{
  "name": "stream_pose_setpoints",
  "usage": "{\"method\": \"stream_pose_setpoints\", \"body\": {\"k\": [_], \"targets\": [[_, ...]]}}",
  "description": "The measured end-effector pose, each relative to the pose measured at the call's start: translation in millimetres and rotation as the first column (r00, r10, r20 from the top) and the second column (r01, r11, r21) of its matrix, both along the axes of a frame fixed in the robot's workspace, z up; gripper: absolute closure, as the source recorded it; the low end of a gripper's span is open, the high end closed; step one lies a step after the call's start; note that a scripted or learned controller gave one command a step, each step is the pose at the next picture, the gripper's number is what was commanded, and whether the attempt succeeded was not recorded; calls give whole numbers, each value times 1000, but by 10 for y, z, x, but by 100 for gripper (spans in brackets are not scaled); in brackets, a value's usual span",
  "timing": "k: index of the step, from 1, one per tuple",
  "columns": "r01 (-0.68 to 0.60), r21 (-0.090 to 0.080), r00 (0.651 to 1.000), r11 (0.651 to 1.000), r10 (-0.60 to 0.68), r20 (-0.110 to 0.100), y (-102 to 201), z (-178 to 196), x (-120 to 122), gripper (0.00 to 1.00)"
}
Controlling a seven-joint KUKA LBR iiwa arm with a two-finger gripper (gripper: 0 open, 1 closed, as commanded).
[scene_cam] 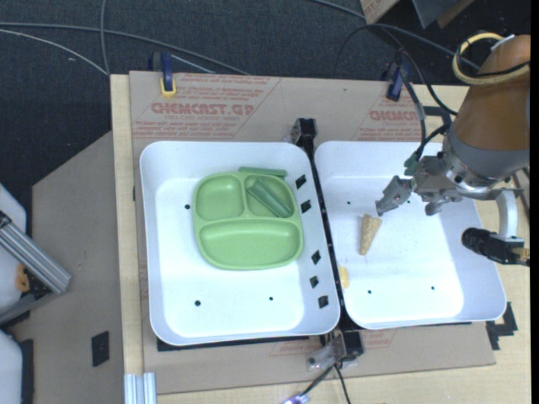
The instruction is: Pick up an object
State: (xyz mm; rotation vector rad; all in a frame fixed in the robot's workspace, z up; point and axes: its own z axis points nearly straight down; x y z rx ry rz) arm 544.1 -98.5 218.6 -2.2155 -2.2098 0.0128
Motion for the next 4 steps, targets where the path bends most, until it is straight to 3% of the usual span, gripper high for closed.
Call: {"method": "stream_pose_setpoints", "body": {"k": [1, 2, 4], "targets": [[-3, -2, 1000, 1000, 3, 13, 1, 63, 27, 0], [-2, 0, 1000, 1000, 2, 6, 38, -560, -19, 0], [-2, -1, 1000, 1000, 2, 9, 53, -1357, 44, 0]]}}
